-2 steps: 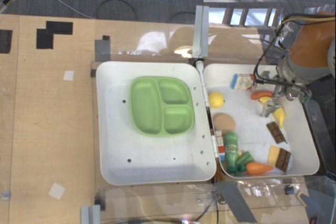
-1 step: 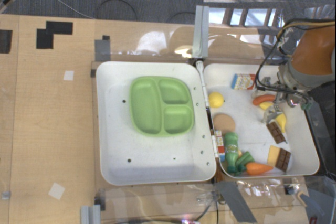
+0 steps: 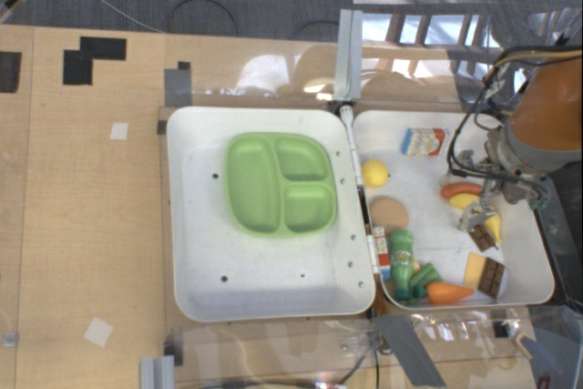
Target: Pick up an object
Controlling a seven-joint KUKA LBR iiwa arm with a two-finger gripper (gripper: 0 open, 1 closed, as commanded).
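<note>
Left bin [image 3: 196, 287]: one green divided plate [image 3: 279, 184], centre of frame.

Right bin [image 3: 428, 125]: small carton [image 3: 424, 141] at top; yellow lemon [image 3: 374, 172] and tan round piece [image 3: 389, 213] at left; green bottle [image 3: 401, 251], green vegetable [image 3: 417, 280] and orange carrot [image 3: 449, 292] along the lower edge; yellow wedge [image 3: 475, 269] and brown bar [image 3: 492, 277] at lower right.

Gripper [image 3: 480, 216]: right of frame, low over a red and yellow piece [image 3: 462, 192]; whether clenched or released cannot be told.
</note>
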